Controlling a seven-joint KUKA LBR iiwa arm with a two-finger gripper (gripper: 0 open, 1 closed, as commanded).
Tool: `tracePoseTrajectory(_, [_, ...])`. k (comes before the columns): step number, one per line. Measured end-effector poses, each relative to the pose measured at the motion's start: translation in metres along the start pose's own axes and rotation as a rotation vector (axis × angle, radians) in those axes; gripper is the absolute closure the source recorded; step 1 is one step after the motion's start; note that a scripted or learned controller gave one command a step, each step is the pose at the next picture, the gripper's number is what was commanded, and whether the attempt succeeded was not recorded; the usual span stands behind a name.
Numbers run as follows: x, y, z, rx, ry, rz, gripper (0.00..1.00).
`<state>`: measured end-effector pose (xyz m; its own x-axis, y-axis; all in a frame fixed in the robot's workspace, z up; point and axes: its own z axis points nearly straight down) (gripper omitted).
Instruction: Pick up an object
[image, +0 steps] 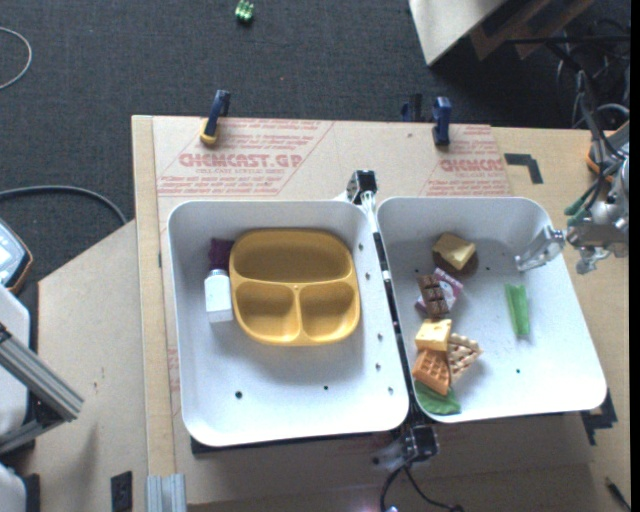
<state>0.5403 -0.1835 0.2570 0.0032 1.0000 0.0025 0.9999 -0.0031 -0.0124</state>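
Hand (545, 250) sits at the 2 o'clock edge of the right bin (560, 385), over its rim; whether it is wide or narrow cannot be told, and nothing shows between its parts. Right bin contents: green stick (518, 309) near 3 o'clock, brown-and-yellow block (455, 253) toward 11 o'clock, chocolate piece (433, 295), cheese wedge (434, 335) and waffle pieces (445, 365) along the 9 to 7 o'clock side. Left bin (200, 400) holds a yellow divided plate (294, 285) at centre, with a white bottle (218, 297) touching its 9 o'clock edge.
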Motion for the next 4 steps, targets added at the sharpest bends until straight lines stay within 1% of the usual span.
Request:
tracePoseTrajectory(1, [0.000, 0.002, -0.007, -0.013, -0.003, -0.003, 0.00])
tracePoseTrajectory(2, [-0.003, -0.006, 0.043, -0.007, 0.000, -0.002, 0.00])
tracePoseTrajectory(3, [-0.006, -0.001, 0.088, -0.006, 0.000, -0.003, 0.00])
tracePoseTrajectory(4, [0.001, -0.004, 0.133, -0.006, 0.001, -0.003, 0.00])
